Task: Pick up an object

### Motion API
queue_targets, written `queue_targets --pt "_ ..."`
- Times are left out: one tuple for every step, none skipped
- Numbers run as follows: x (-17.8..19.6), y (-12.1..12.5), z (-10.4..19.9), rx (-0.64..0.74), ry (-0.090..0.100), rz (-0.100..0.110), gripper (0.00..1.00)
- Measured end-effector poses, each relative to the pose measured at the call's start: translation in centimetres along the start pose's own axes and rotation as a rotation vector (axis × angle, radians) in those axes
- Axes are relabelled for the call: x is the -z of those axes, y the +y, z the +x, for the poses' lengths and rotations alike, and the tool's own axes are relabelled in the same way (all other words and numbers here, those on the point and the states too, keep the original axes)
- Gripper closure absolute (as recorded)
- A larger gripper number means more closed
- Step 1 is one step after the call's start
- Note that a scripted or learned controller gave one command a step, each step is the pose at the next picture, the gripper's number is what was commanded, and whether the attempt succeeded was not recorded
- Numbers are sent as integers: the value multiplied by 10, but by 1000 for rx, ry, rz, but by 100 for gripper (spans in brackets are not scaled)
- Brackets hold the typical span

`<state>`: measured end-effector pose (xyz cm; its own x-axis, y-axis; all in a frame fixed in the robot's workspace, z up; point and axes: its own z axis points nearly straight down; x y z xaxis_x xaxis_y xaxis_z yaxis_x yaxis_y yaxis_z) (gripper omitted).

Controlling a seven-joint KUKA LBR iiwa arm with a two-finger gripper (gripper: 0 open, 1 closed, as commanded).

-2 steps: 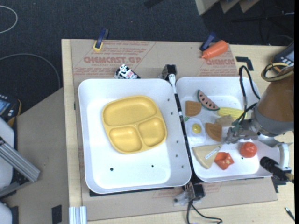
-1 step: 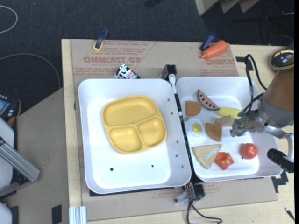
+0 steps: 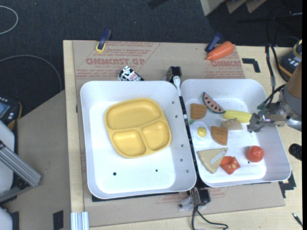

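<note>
Low over the right bin [image 3: 276,169], fingers [image 3: 254,124] near corn cob [image 3: 237,114], opening unclear, grip cannot be told.

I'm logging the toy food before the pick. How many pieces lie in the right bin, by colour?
Right bin holds:
Red: 2, tomato, pepper
Yellow: 2, corn, egg
Brown or tan: 4, bread, wedge, sandwich, pale piece
Red and green: 1, watermelon slice
Total: 9

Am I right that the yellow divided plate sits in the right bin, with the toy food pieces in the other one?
Not quite. The camera view shows the yellow divided plate in the left bin; the toy food pieces lie in the right bin.
</note>
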<state>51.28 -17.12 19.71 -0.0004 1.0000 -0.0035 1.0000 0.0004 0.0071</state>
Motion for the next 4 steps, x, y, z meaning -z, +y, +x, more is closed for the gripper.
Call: queue_targets --pt "30 1 0 1 1 1 100" --pt "38 -11 57 6 7 9 100" --pt "43 -12 108 6 6 9 100" --pt "45 -25 164 7 7 10 100"
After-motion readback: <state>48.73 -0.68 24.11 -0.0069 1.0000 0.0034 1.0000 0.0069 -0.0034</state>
